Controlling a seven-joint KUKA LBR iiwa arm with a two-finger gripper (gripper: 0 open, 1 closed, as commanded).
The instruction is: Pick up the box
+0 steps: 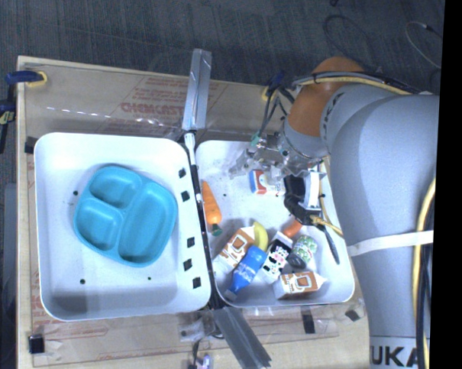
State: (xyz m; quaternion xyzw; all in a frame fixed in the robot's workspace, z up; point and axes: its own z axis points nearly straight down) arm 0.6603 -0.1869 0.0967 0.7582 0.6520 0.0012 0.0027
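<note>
My gripper [265, 163] hangs over the far part of the right bin [217, 160]. Right beneath it lies a small white carton [264, 182] with red and blue print; whether the carton is held I cannot tell. Two brown-and-white boxes lie in the same bin: one [231, 248] near the divider and another [298, 283] at the near right corner. A black-and-white cow-pattern carton [276, 260] lies between them.
The right bin also holds a carrot [211, 204], a banana [259, 236], a blue bottle [246, 269], a green-and-white can [305, 249] and a small orange item [290, 227]. A blue divided tray [126, 213] rests in the left bin [51, 287]. The arm covers the bin's right side.
</note>
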